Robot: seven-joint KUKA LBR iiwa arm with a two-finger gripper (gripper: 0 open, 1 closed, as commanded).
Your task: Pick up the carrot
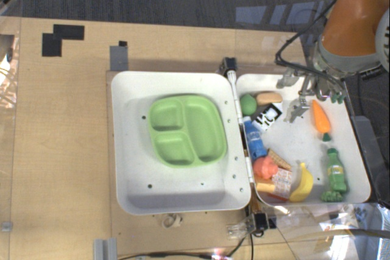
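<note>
Orange and tapered, the carrot (pixel 321 118) lies in the right-hand white bin (pixel 359 161), near its upper right corner, pointing roughly down the bin's length. The grey arm with its orange band reaches in from the right, and its jaws (pixel 306 98) hang just left of the carrot's top end, not around it. Whether the jaws are apart or together cannot be told from this angle. Elsewhere in the same bin are a green ball (pixel 248 104), a bread roll (pixel 269 97), a blue bottle (pixel 253 143), a banana (pixel 302 183) and a green bottle (pixel 335 171). The left-hand white bin (pixel 131 149) holds a green divided plate (pixel 186 130). Both bins sit on a pale wooden desk (pixel 61 149).
</note>
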